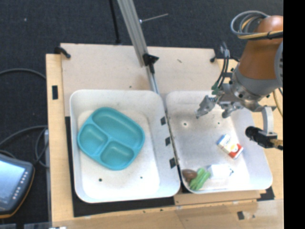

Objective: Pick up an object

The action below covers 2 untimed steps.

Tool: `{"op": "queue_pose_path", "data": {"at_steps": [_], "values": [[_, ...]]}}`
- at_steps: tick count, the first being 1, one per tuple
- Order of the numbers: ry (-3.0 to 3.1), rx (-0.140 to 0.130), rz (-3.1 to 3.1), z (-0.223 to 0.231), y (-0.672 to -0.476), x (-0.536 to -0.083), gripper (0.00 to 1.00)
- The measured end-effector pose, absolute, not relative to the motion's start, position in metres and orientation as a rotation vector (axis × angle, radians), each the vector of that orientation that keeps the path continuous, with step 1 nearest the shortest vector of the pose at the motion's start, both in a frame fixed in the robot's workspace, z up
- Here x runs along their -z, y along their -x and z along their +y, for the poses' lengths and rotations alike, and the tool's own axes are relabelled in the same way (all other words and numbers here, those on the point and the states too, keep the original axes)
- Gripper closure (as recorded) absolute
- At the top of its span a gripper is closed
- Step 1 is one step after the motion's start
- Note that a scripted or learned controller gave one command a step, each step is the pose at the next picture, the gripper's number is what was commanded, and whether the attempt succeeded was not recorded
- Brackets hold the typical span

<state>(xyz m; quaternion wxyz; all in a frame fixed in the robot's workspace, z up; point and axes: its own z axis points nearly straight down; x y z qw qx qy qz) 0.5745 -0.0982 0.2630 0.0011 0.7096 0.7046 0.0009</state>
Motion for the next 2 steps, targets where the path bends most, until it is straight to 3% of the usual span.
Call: {"op": "queue_pose_path", "data": {"at_steps": [1,2], "values": [[-2.229,-0.005,2.207,-0.099,-0.575,-0.274,1.00],[-2.220,0.006,2.232,-0.047,-0.543,-0.202,1.00]]}}
